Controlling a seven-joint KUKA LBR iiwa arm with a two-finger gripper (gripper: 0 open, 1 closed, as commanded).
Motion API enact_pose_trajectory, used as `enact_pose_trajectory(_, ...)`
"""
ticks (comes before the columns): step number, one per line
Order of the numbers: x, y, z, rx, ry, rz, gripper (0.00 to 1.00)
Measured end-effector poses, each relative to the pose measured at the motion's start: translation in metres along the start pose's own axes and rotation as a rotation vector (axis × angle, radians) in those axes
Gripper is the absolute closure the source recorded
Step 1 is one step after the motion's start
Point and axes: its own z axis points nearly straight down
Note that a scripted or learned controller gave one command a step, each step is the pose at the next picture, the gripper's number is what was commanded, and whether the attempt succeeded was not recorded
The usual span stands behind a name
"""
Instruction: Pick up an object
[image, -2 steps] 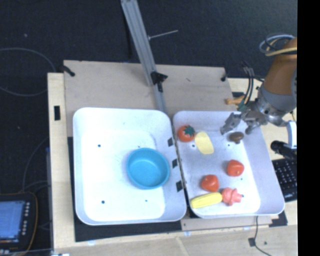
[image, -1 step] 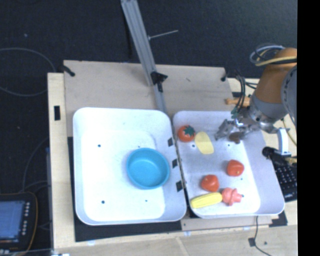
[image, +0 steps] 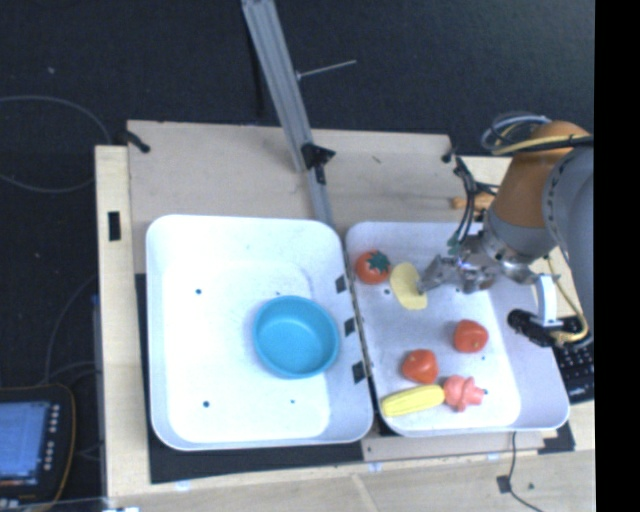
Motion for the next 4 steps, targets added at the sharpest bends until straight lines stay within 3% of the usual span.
enact_pose_trajectory(1, -0.001, 0.002, -0.017, -0.010, -0.004, -0.003, 1.00)
enact_pose_trajectory(3, -0.016, 0.005, -0.144, -0.016, -0.002, 0.002, 1.00)
enact_pose_trajectory(4, -0.016, 0.006, -0.154, -0.011, -0.001, -0.003, 1.00)
